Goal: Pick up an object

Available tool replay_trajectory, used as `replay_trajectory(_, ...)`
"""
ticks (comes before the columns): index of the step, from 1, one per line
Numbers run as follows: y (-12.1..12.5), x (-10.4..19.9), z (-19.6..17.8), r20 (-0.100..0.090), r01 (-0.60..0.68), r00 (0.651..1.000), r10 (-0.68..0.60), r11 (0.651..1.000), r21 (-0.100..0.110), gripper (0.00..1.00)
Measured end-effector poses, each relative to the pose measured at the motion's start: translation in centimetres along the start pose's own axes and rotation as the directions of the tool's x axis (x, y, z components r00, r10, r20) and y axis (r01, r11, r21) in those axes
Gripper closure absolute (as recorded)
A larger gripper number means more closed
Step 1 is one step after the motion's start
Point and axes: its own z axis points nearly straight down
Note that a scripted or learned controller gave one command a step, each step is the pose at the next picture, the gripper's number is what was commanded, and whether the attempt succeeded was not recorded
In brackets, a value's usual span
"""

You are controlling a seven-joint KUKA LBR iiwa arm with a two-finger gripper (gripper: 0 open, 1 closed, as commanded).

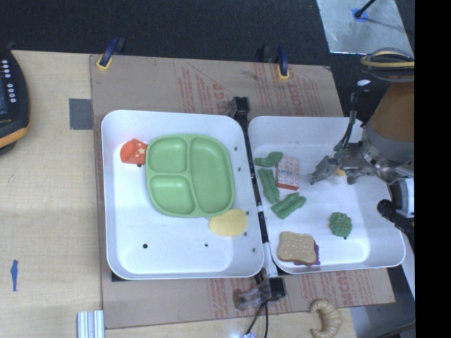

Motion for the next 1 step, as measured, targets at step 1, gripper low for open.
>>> replay_trajectory(1, 5.95, -4.35, -6.84, 0.006, 0.001, 1.000, -0.001, 1.000, -0.012, 0.00)
